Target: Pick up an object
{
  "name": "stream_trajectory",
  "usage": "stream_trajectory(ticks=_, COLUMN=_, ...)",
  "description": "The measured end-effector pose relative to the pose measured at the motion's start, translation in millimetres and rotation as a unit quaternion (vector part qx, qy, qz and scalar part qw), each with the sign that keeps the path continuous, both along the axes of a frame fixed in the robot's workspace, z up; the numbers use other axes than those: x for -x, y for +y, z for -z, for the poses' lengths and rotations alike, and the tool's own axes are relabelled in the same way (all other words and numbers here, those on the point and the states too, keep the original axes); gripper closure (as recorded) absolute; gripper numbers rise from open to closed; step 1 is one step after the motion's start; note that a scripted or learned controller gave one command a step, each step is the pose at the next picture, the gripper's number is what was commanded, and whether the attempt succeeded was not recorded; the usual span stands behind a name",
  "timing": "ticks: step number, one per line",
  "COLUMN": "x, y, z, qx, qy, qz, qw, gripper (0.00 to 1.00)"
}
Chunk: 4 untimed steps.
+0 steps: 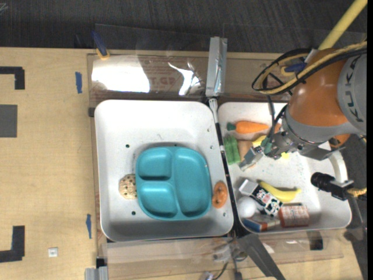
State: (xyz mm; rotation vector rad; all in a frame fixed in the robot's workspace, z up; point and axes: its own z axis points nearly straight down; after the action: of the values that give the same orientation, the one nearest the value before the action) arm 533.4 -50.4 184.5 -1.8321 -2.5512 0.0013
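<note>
My gripper (pixel 254 155) hangs over the left half of the right bin (pixel 326 212), below the orange-banded wrist (pixel 317 107). Just to its left a green item (pixel 232 149) lies along the bin's wall. An orange carrot (pixel 252 127) lies a little behind the gripper. Toward the front of the bin are a yellow banana (pixel 280 191), a black-and-white box (pixel 266 201), a white ball (pixel 247 209) and a reddish can (pixel 293 216). The wrist hides part of the bin's right side.
The left bin (pixel 116 127) bears a teal divided plate (pixel 173 181), with a cookie (pixel 127 186) on its left and a small orange-brown piece (pixel 219 195) on its right. A ridge (pixel 222 156) separates the bins. Cables (pixel 280 74) loop above the arm.
</note>
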Motion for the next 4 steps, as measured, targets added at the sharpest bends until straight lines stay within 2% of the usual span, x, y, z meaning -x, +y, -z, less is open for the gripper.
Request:
stream_trajectory(ticks=1, x=-9, y=89, z=-2, qx=-0.0004, qy=-0.001, qz=0.110, qw=0.9939, gripper=0.00)
stream_trajectory(ticks=2, x=20, y=40, z=0, qx=0.0004, qy=0.001, qz=0.116, qw=0.9932, gripper=0.00)
stream_trajectory(ticks=3, x=36, y=37, z=-60, qx=-0.0002, qy=-0.002, qz=0.151, qw=0.9885, gripper=0.00)
stream_trajectory(ticks=4, x=40, y=0, z=2, qx=0.0007, qy=0.002, qz=0.137, qw=0.9906, gripper=0.00)
